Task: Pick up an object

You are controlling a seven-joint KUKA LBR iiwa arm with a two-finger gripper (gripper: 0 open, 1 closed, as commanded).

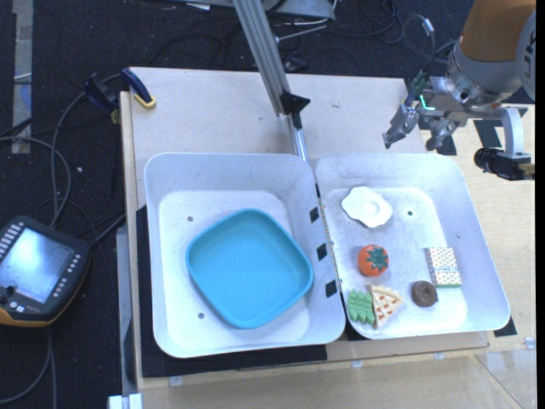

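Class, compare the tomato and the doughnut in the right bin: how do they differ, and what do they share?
The tomato is red-orange with a green top; the doughnut is dark brown with a hole. The tomato looks bigger. The tomato lies mid-bin; the doughnut lies nearer the front right. Both are round toy foods.

The right bin holds a fried egg [367, 206], tomato [373, 260], wafer [443, 266], doughnut [424, 293], pizza slice [386, 303] and lettuce [360, 307].
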